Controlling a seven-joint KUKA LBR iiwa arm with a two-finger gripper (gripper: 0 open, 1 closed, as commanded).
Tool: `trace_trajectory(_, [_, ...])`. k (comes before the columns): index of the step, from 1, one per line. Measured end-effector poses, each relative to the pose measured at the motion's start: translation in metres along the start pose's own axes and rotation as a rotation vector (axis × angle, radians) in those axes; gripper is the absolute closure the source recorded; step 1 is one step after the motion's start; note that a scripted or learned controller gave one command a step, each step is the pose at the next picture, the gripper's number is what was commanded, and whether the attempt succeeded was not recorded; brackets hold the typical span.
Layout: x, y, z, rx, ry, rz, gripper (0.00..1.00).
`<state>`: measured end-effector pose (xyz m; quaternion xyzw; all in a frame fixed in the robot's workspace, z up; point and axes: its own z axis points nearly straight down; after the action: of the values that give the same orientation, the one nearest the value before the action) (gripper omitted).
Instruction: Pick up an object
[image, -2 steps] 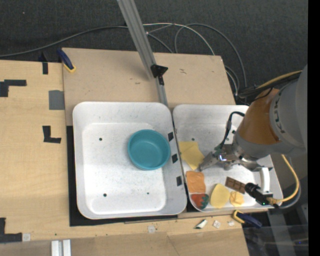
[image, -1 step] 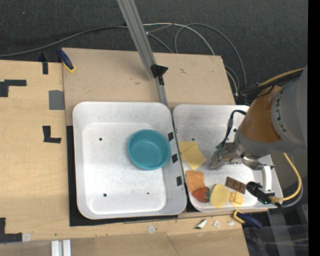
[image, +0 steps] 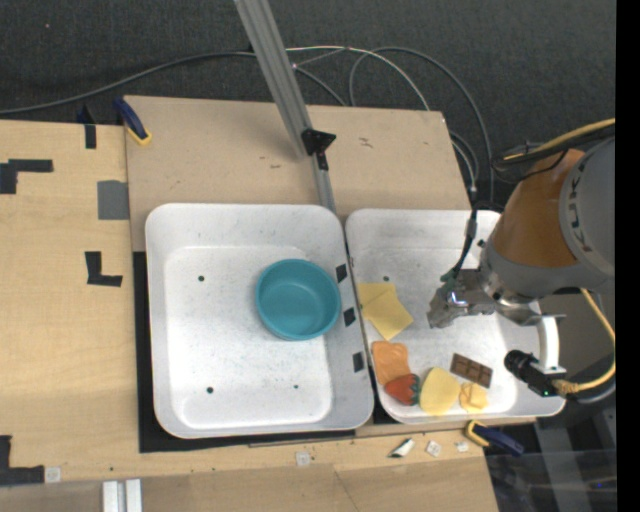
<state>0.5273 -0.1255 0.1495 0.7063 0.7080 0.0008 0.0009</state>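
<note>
Gripper (image: 447, 308) over right bin (image: 420, 232), finger state unclear
Chocolate bar (image: 470, 370) lies toward five o'clock; crowded by yellow pieces, a descent may nudge neighbours and miss

Grey arm (image: 590, 215) with orange band (image: 535, 215), metallic end effector (image: 447, 308), black cables.

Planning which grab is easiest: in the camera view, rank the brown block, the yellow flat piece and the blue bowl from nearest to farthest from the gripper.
1. Brown block, right bin, just below the gripper.
2. Yellow flat piece, right bin, to the gripper's left in the view; close to the first.
3. Blue bowl, left bin, clearly farthest.
</note>
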Motion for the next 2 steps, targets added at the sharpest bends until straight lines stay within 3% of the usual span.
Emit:
trace_trajectory(1, [0.0,0.001,-0.053,-0.001,-0.001,0.0,1.0])
trace_trajectory(2, [0.062,0.02,-0.056,0.003,0.002,-0.006,1.0])
